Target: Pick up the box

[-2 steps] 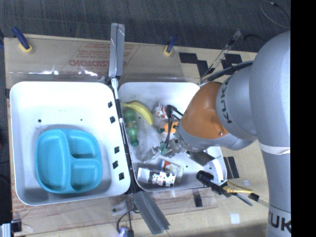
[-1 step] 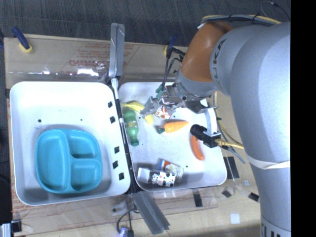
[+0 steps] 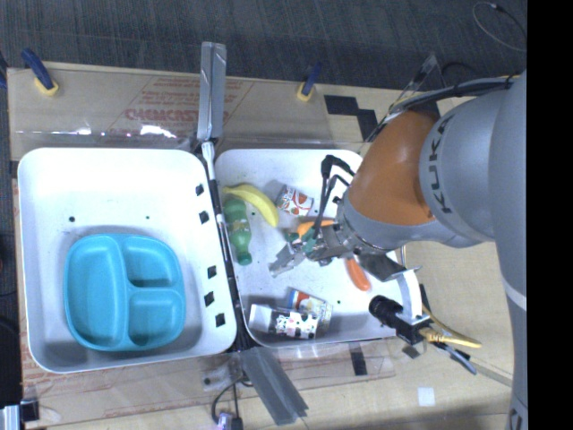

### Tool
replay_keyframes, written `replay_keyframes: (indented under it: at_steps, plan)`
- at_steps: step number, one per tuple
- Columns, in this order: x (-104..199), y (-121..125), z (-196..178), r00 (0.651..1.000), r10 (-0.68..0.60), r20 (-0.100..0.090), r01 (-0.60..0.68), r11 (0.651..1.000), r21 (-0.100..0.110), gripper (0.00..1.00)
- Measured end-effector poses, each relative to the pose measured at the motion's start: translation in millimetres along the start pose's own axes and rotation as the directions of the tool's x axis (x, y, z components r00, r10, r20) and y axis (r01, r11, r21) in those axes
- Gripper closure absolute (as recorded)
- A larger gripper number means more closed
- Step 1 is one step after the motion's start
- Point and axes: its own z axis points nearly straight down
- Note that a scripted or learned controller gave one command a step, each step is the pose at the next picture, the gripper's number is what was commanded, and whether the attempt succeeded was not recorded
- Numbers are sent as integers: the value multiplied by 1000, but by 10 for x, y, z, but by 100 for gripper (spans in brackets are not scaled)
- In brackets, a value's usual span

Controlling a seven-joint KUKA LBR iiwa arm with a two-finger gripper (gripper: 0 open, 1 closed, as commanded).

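Box (image 3: 288, 318) flat on the floor of the right bin (image 3: 269, 161), close to the near wall, left of that wall's middle. Long axis roughly along the wall, left to right in camera view, with a slight tilt. Printed face up, white end to the left.

Gripper (image 3: 294, 255) low over the middle of the same bin, at the end of the arm (image 3: 421, 182) reaching in from the right. Open or closed: cannot tell, the tip being small, dark and mixed with clutter. Nothing visibly held.

From gripper to box: toward the near wall, almost straight down in camera view, hardly any sideways offset. Near, but apart, with a strip of bare bin floor between.

Other things around the tip: banana (image 3: 254, 202) and green bottle (image 3: 238, 228) to its left and farther back, a small printed pack (image 3: 296, 202) behind it, an orange piece (image 3: 358, 276) to its right.

Judged need for the next move: a short shift toward the near wall, then a grasp across the box's short width, so jaws set crosswise to the wall. Risk: little room between box and wall.
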Motion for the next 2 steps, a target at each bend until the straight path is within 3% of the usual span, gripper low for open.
replay_keyframes:
  at_steps: [1, 2]
  plan:
    - [-153, -124, 951, 997, -78, -1, 78, 997, 0, 0]
    - [85, 26, -5, 990, 139, 0, -139, 990, -3, 0]
